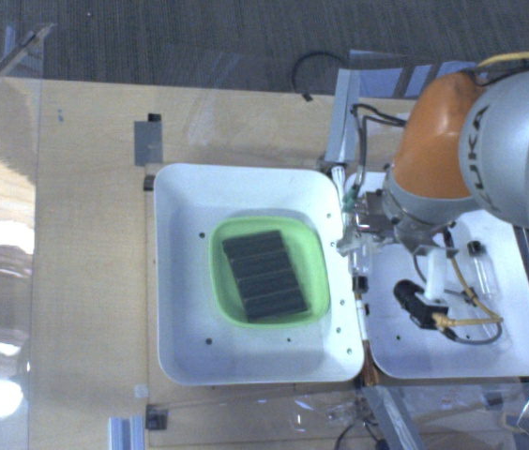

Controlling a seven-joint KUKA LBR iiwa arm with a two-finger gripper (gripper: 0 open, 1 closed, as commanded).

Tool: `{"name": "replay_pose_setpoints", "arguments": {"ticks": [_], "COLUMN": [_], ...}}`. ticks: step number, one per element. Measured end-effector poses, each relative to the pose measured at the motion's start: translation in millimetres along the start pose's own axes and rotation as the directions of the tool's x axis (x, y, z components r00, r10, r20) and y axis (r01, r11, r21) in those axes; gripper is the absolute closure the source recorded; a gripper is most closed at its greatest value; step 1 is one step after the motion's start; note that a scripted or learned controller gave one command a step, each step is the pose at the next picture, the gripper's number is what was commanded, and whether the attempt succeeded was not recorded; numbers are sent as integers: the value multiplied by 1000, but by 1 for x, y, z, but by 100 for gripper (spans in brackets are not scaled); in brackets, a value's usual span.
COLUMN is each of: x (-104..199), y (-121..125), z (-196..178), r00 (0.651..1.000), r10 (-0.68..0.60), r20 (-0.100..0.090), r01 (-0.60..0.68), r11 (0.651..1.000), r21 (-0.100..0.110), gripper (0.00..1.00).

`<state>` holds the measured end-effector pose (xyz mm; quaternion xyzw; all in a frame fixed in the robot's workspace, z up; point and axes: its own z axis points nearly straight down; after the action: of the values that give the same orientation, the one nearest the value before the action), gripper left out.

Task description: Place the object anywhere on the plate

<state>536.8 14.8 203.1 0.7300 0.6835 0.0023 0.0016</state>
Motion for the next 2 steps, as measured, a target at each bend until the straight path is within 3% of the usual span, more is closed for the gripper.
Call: {"name": "replay_pose_setpoints", "arguments": {"ticks": [1,2], "x": [0,-42], "y": [0,38], "z": [0,18], "r00": [1000,1000], "r10": [0,-17], "r20": [0,1], "r01": [0,17], "r11": [1000,1000], "r21": [0,-1], "gripper": [0,0]}}
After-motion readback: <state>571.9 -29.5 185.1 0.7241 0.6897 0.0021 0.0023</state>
